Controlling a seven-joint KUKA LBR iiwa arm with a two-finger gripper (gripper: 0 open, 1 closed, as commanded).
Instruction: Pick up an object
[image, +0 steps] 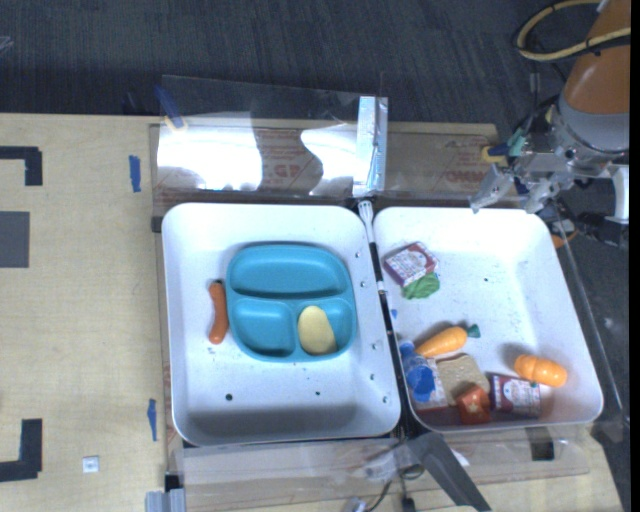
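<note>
gripper (522, 186): over right bin's (575, 300) far rim, open or closed — cannot tell | carrot (443, 341): well below-left of it, apart | orange toy (541, 371): far below

Two bins sit side by side on the worktop (80, 330). In the left bin (190, 390), a divided tray (270, 280) holds a potato (317, 329), a sausage (217, 311) just left of it. The right bin (520, 270) holds a carrot (443, 341) mid-floor, a packet (409, 264) behind it, more items along its near edge.
</note>
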